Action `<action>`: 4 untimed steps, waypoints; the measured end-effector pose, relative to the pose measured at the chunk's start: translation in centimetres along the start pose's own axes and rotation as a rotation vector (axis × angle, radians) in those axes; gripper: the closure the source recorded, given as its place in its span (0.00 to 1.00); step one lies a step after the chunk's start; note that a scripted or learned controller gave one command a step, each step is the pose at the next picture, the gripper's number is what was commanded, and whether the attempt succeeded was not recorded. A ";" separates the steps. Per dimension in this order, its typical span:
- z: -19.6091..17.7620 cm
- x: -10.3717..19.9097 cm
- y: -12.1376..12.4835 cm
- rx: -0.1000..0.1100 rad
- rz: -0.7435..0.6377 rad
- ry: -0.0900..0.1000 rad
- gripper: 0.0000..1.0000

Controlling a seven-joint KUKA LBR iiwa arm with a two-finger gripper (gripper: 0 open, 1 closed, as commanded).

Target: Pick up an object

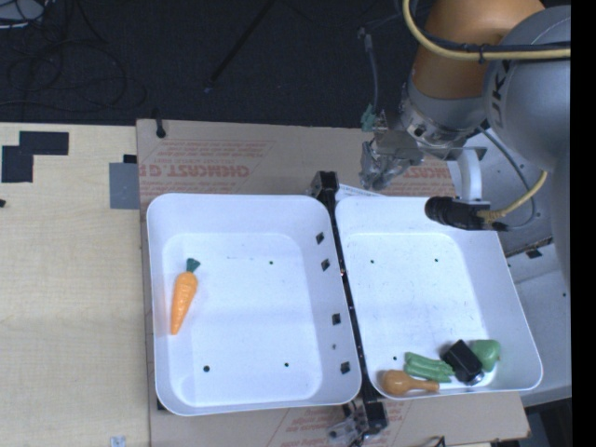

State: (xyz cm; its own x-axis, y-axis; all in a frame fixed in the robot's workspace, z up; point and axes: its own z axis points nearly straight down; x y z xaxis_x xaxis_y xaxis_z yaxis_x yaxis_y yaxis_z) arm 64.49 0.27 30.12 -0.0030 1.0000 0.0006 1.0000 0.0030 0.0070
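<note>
An orange toy carrot (pixel 182 295) with a green top lies in the left bin (pixel 237 214), near its left wall. In the right bin (pixel 424 214), at the near right corner, several small items are bunched: a tan pear-shaped piece (pixel 408 383), a green pod (pixel 427 367), a black block (pixel 463 360) and a green piece (pixel 486 350). My gripper (pixel 378 172) hangs above the far rim of the right bin, by the divider, well away from all of these. It is small and dim against the cardboard, with nothing seen in it.
A black divider strip (pixel 340 287) runs between the two bins. Both bins rest on a cardboard sheet (pixel 242 156). The grey arm with its orange band (pixel 470 26) and cables takes up the upper right, over the right bin's far corner.
</note>
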 end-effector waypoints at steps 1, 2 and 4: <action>-6.0 8.8 0.0 0.003 -0.005 0.001 1.00; -2.4 13.8 -0.3 0.013 -0.001 -0.001 1.00; -24.6 22.6 0.1 -0.005 -0.001 0.003 1.00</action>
State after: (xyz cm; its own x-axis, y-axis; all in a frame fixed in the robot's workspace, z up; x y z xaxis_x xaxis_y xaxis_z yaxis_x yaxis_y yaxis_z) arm 64.34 22.90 54.74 -0.0040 1.0000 0.0039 0.9999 0.0040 0.0117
